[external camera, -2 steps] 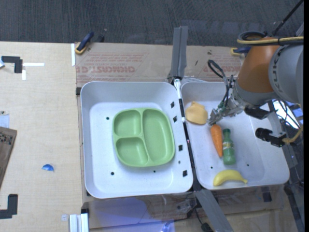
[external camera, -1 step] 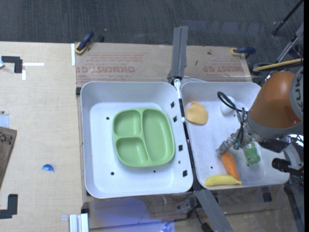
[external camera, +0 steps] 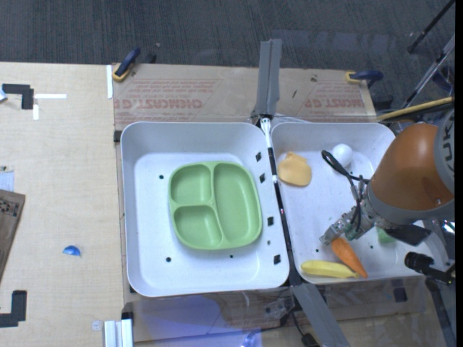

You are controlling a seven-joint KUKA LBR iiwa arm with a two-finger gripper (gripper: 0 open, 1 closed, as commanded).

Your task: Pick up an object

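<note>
In the right bin (external camera: 318, 201) my gripper (external camera: 341, 230) reaches down low near the front, right above the top end of an orange carrot (external camera: 349, 256). A yellow banana (external camera: 327, 269) lies just in front of the carrot, along the bin's front wall. Farther back sit a pale orange round piece (external camera: 294, 170) near the divider, a white ball-like object (external camera: 340, 152) and a black spoon-like utensil (external camera: 341, 170). Whether anything sits between the fingers is hidden by the wrist.
The left bin (external camera: 145, 215) holds a green three-compartment plate (external camera: 215, 205). A grey divider post (external camera: 268, 78) rises between the bins at the back. Cardboard lies behind the bins, and a wooden bench top (external camera: 51, 194) stretches to the left.
</note>
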